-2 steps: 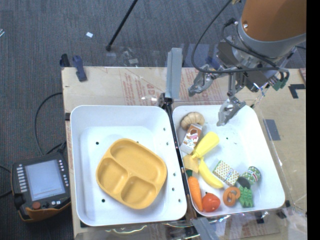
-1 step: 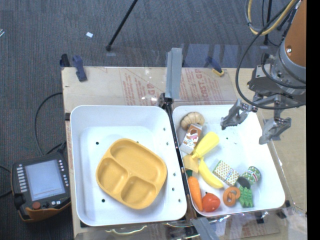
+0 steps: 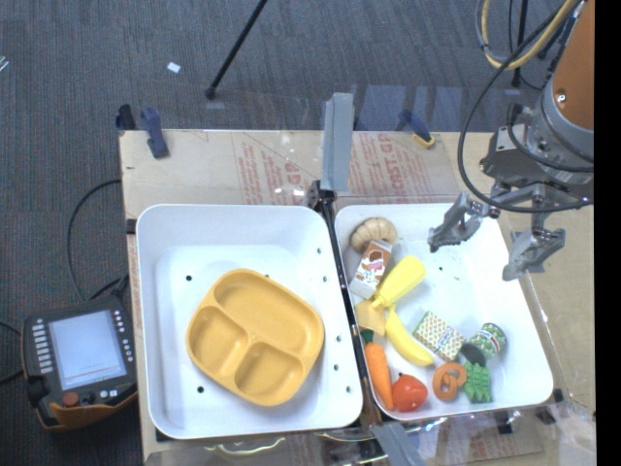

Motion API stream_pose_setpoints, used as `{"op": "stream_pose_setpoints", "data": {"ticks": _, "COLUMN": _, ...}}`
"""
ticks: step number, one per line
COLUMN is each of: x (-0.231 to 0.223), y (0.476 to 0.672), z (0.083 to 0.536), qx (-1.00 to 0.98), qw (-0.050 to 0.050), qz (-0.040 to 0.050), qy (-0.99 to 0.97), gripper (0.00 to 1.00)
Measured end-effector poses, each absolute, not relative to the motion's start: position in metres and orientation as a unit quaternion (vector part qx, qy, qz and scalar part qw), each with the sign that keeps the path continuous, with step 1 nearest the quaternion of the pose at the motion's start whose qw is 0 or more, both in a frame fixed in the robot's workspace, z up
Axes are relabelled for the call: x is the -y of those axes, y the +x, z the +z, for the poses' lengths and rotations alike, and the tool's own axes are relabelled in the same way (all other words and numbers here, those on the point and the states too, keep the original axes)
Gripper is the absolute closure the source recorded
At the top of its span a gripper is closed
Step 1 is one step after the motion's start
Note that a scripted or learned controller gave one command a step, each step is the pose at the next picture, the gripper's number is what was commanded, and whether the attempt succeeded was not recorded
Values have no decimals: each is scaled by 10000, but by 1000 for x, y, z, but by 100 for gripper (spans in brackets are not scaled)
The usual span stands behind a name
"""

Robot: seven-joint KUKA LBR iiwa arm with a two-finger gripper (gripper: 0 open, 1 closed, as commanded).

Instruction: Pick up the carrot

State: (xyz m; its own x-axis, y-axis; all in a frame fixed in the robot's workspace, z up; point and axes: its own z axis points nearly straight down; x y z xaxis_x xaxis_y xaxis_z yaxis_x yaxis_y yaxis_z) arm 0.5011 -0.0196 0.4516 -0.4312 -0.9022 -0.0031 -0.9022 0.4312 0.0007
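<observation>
Nothing of the pick looks done yet: the slim orange toy carrot (image 3: 379, 375) lies untouched at the near left corner of the right-hand shallow white bin (image 3: 537, 343), while the pincer (image 3: 495, 240) hangs wide and empty above that bin's far side, well apart from it.

Two white bins (image 3: 155, 260); one yellow tray (image 3: 255, 335); one carrot (image 3: 378, 372) (right bin); one banana (image 3: 408, 343).
</observation>
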Motion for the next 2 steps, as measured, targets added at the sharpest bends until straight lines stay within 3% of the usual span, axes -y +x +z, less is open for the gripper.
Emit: {"op": "stream_pose_setpoints", "data": {"ticks": 2, "x": 20, "y": 501, "z": 452, "qx": -8459, "qw": 11, "qz": 11, "qy": -5333, "gripper": 0}}
